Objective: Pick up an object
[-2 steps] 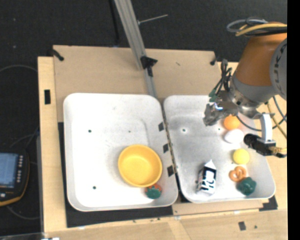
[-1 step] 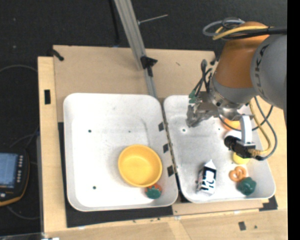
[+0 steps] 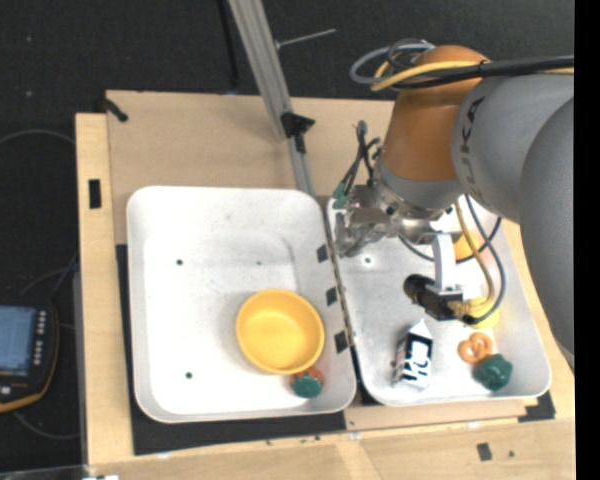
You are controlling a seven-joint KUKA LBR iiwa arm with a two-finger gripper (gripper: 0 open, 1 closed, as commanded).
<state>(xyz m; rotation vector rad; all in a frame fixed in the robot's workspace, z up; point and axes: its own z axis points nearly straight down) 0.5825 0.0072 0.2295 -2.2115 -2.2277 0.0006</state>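
Two white bins on the desk (image 3: 210, 138); my fingers (image 3: 352, 230) hover at right bin's (image 3: 525, 383) upper-left corner, state possibly undeterminable: cannot tell.

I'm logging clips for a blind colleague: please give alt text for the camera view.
A grey arm with an orange band reaches over the right white bin, which holds a small black-and-white carton, a dark green lump and an orange ring. The left white bin holds a yellow bowl.

A tan bench (image 3: 200, 143) stands on a dark speckled floor (image 3: 100, 28), a grey pole (image 3: 265, 63) slants across its far edge, cables (image 3: 20, 268) trail at left, and a screened handset (image 3: 15, 356) lies beside it.
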